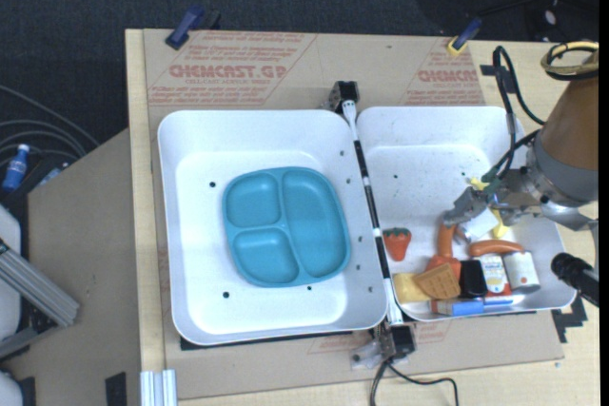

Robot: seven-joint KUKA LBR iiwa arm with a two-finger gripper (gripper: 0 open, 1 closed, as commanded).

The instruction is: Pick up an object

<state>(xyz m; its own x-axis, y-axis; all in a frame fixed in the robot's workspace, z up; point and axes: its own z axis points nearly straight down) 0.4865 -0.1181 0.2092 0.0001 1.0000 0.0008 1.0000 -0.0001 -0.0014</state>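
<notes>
Lying nearest the camera, along the front wall of the right bin (419, 124), is a heap of small objects (471, 280): a blue pen-like piece, a tan wedge, a dark block, white and orange packets; a small red strawberry-like piece (397, 243) is sitting apart from it, near the divider. The left bin (181, 204) is holding a blue divided plate (284, 225). The gripper (476, 204) is hovering over the heap's upper edge, and whether it is spread or closed cannot be told from here; nothing is visibly held. To do this pick well, I judge it should be aiming at one piece with free sides, such as the lone red one, rather than the packed cluster; descending squarely would be reducing the risk of shoving neighbours. The arm (571, 143) is reaching in from the right, wrist bent down over the right bin.
</notes>
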